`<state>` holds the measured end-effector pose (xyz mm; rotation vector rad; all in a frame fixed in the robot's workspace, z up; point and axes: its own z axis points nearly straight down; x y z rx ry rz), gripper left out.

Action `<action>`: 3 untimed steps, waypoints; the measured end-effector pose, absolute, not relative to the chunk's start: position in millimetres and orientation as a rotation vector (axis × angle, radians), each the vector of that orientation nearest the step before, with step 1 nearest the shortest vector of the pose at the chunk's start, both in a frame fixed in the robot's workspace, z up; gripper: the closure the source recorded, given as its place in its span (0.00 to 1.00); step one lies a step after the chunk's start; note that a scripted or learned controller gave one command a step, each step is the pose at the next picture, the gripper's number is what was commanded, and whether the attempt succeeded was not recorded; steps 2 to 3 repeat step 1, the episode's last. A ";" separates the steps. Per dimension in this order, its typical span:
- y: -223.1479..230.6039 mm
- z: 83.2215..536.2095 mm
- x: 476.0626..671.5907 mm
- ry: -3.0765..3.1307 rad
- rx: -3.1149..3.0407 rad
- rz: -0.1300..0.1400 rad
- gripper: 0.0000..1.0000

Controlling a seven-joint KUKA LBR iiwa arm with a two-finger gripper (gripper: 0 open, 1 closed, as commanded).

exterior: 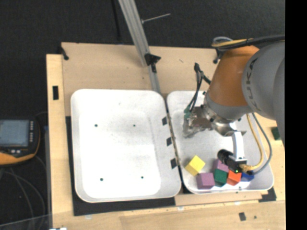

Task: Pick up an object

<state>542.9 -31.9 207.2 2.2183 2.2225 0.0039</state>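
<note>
yellow block (195, 165); purple (206, 179), green (220, 176), orange (233, 177) blocks clustered

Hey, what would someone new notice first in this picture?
Probably the big grey arm with its orange band, looming over the right bin. Next, the bright blocks huddled at that bin's near edge: a yellow block, a purple block, green and orange ones beside them.

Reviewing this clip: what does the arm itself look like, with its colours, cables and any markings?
The arm is a thick rounded grey body with a broad orange band above the wrist and dark lettering on the grey shell. The gripper is metallic grey. Black cables run beside the band, and a yellow cable loops below.
</note>
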 end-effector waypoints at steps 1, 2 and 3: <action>56.1 195.7 560.6 2.234 2.211 0.004 1.00; 56.1 195.7 560.6 2.234 2.211 0.004 1.00; 56.1 195.7 560.6 2.234 2.211 0.004 1.00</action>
